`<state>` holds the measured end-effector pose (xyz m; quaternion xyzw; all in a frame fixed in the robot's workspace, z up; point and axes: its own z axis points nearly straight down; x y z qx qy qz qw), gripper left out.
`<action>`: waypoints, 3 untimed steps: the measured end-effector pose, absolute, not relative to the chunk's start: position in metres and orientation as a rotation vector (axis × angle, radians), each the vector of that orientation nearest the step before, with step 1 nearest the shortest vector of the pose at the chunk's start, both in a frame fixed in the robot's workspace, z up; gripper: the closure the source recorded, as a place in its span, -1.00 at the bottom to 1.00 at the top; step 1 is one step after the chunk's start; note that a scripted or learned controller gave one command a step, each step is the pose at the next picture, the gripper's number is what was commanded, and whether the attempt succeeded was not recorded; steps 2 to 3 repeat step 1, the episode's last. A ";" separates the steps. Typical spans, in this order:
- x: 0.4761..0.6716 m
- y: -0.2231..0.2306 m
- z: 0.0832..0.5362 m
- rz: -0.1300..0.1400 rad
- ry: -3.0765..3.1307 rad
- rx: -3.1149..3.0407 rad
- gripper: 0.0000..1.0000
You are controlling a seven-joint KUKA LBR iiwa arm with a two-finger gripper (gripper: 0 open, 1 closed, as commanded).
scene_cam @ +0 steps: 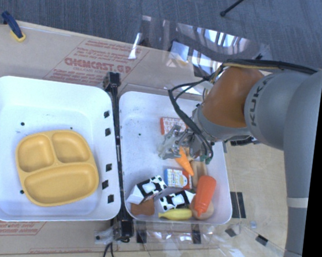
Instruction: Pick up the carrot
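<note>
Right bin [132, 127]: carrot [203, 195] lies nearly upright in view.

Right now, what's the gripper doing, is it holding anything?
Gripper: low in the right bin, at the small carrot; open or shut cannot be told.

Right bin [135, 122]: left and upper floor open. Toys [167, 198] crowd the lower right corner, apparently touching the carrot [203, 195].

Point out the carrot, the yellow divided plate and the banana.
carrot [185, 162], camera view, its orange middle.
yellow divided plate [55, 184], camera view, its large compartment.
banana [176, 214], camera view, its yellow middle.
</note>
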<state>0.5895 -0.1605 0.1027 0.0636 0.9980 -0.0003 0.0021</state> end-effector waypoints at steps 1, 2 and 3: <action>0.531 -0.080 0.194 0.002 3.080 0.605 1.00; 0.531 -0.080 0.194 0.002 3.080 0.605 1.00; 0.531 -0.080 0.194 0.002 3.080 0.605 1.00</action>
